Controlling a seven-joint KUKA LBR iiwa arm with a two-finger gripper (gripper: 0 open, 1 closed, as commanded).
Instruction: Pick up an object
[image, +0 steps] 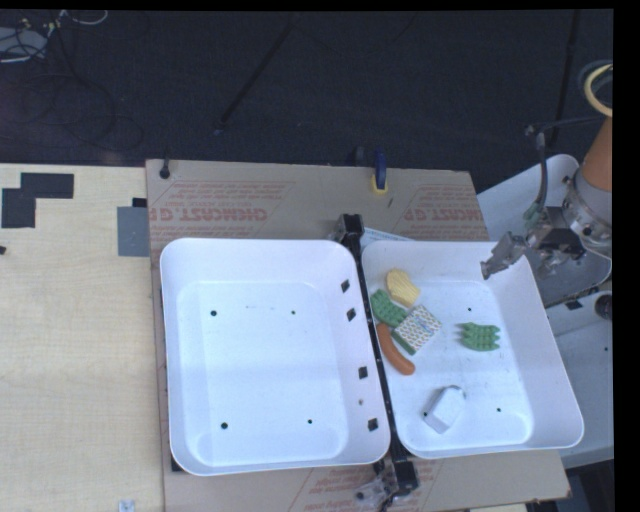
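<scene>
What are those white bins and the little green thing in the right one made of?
The right bin and left bin look like smooth, glossy moulded plastic with rounded rims. The green piece looks like matte, bumpy plastic or rubber; it is too small to tell which.

We see our arm (598, 175) reaching in above the far right corner of the right bin (540, 400), its orange band at the top and the grey wrist below. Our gripper (505, 258) hangs over that bin's far right rim, its dark fingers pointing left and downward, nothing visible between them.
</scene>
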